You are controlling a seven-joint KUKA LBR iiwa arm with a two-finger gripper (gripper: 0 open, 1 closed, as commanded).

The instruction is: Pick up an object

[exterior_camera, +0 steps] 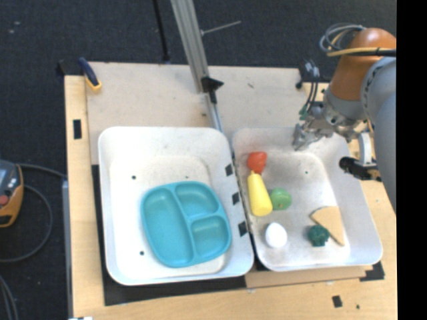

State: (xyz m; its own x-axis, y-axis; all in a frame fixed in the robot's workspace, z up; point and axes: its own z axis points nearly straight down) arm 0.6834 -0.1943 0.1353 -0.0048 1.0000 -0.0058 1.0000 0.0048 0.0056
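Tool (305, 139) hovers over right bin's (360, 245) far edge; grip state can't tell. Yellow bottle (259, 194), red piece (257, 160), white egg (275, 235) along its left side.

Arm (373, 65) cut off at right edge; gripper (308, 133) too small/blurred to read; orange device (8, 192) clipped at left.

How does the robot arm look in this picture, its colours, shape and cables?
The arm has rounded grey segments with an orange band above the wrist. Thin pale cables loop beside the band. The gripper at its end is small, metallic grey and dark.
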